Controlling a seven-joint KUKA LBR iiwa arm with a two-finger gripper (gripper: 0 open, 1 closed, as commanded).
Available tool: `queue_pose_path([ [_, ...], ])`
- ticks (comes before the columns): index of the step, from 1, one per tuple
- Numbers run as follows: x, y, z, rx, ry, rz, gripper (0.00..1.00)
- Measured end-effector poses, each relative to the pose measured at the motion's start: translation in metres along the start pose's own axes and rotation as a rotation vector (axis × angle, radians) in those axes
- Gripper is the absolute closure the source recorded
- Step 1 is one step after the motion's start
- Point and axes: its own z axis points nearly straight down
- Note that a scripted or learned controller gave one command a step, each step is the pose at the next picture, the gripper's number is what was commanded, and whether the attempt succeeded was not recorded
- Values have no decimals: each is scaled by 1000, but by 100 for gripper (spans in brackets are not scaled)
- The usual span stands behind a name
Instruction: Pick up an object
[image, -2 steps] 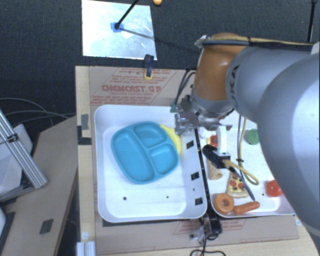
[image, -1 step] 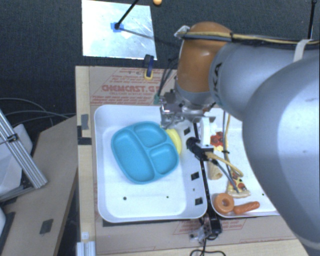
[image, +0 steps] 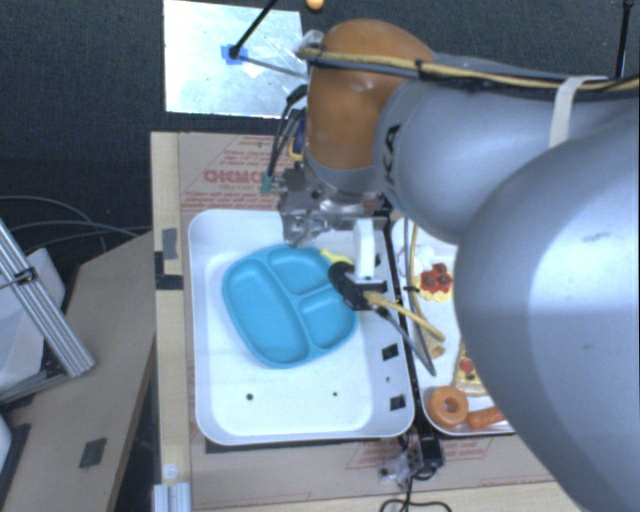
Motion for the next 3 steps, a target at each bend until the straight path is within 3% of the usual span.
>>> queue_pose_path([
  [1,49,-13,7,2,-2,2,100],
  [2,35,-80,17,10,-5,10,100],
  [3,36,-77,16,3,-3,10,0],
])
